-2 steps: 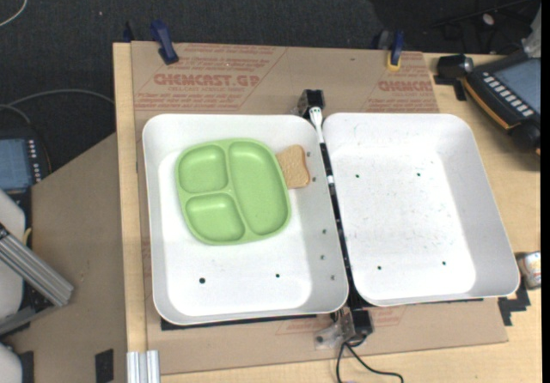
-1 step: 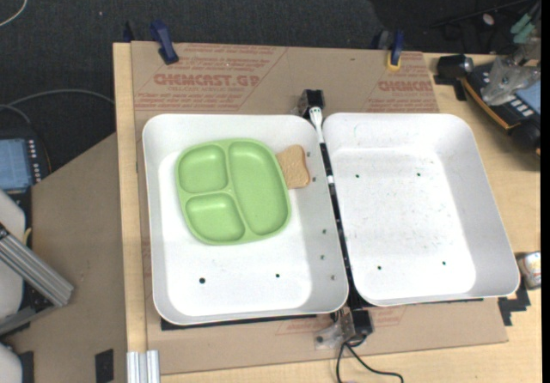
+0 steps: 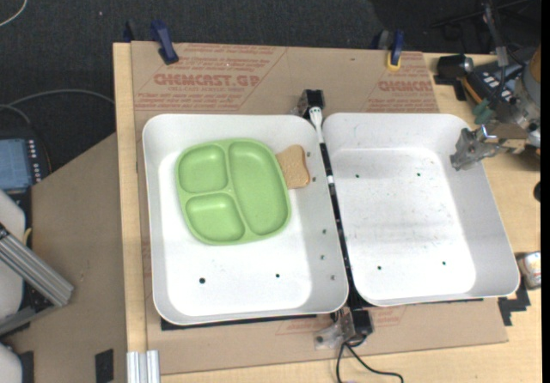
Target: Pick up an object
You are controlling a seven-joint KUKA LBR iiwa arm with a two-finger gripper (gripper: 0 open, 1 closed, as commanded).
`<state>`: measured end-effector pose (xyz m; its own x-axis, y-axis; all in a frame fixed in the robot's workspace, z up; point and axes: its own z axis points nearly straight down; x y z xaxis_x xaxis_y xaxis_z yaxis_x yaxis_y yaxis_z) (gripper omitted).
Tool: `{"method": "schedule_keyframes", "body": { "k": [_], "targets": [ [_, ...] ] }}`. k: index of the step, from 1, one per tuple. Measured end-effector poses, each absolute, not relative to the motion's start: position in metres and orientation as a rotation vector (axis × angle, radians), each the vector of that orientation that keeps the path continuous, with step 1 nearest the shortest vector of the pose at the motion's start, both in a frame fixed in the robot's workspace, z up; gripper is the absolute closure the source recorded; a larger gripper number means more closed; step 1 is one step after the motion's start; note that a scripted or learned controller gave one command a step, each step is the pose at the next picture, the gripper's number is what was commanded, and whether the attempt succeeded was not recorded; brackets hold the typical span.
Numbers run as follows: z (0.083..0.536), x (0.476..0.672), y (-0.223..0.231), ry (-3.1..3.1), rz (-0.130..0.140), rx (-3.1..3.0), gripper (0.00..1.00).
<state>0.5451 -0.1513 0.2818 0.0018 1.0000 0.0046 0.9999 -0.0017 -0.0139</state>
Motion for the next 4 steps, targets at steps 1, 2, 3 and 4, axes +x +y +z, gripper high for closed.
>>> {"method": "schedule_keyframes", "body": {
  "k": [1,2,3,4],
  "targets": [
    [0.423,0.558,-0.149,-2.236,-0.014,-2.230,1.00],
    [0.358,0.530,-0.123,-2.218,0.006,-2.215,1.00],
    [0.399,0.551,-0.206,-2.222,-0.001,-2.235,1.00],
    [0.325,0.501,-0.211,-2.212,0.006,-2.220,1.00]
  ]
}}
